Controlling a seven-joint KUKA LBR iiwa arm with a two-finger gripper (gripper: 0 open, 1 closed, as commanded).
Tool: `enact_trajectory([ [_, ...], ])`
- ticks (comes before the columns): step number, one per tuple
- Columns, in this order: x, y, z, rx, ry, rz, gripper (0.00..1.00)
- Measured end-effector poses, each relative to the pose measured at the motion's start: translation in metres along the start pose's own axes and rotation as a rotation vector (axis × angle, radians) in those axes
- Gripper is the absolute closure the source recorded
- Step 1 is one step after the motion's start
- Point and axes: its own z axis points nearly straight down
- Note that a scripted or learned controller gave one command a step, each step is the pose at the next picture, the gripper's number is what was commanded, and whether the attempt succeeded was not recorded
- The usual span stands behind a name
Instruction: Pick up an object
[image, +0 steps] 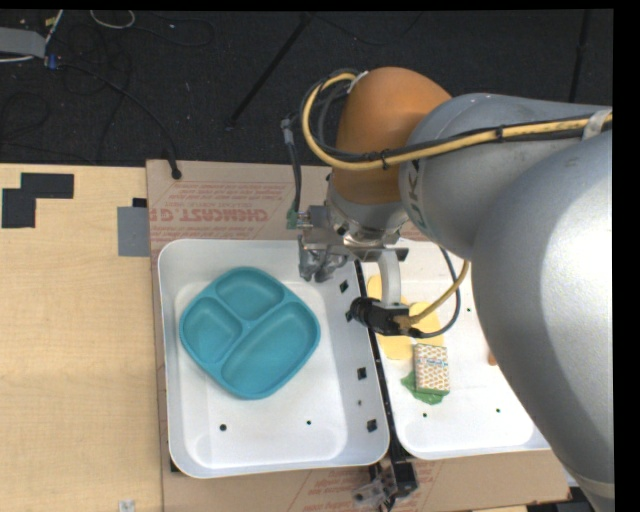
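Note:
A teal divided plate (250, 331) lies flat in the left bin (260, 450), toward its left and middle. My gripper (318, 266) hangs over the left bin's far right corner, just beyond the plate's upper right edge, under the orange wrist band. Nothing shows held in it. In the right bin (480, 430) lie a yellow flat object (400, 345), partly hidden by the gripper's cable, and a small patterned packet (432, 367) resting on a green piece (424, 392).
The grey arm covers the right bin's far and right parts. A black cable (385, 315) hangs from the wrist across the wall between the bins. Brown cardboard (220, 205) lies behind the bins, wooden bench to the left.

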Motion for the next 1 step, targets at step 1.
enact_trajectory([
  [1, -0.0012, 0.0001, 0.0000, 0.000, -0.001, 0.001, 0.00],
])
